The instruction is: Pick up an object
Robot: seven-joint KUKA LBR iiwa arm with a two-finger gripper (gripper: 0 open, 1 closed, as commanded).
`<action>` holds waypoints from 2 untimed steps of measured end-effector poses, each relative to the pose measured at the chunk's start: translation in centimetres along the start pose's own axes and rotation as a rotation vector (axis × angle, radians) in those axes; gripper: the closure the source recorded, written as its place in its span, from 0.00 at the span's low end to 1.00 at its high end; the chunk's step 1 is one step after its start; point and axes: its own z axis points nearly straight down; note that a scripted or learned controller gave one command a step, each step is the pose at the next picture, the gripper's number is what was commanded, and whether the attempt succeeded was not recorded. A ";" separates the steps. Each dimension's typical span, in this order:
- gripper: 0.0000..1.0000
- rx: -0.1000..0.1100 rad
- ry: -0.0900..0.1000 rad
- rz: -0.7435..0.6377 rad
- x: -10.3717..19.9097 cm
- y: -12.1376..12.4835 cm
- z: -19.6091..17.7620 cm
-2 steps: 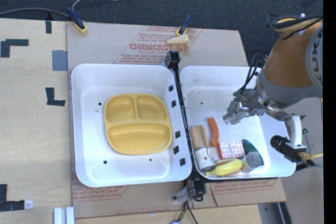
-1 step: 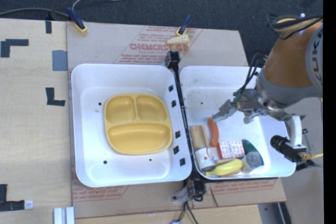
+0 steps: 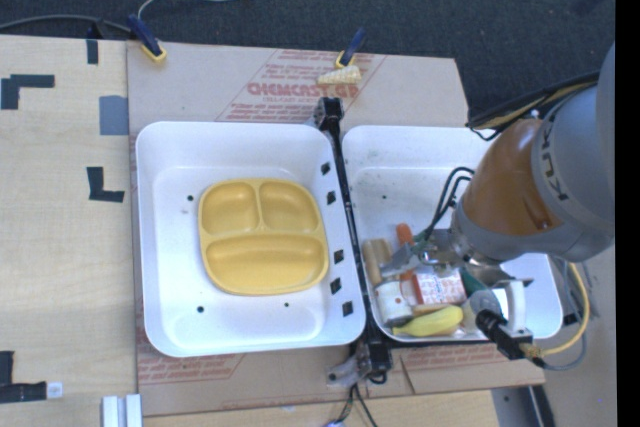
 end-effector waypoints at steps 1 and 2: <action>1.00 -0.001 -0.002 0.002 -0.1 0.0 -0.9; 1.00 0.012 0.003 0.000 3.8 -0.4 -8.6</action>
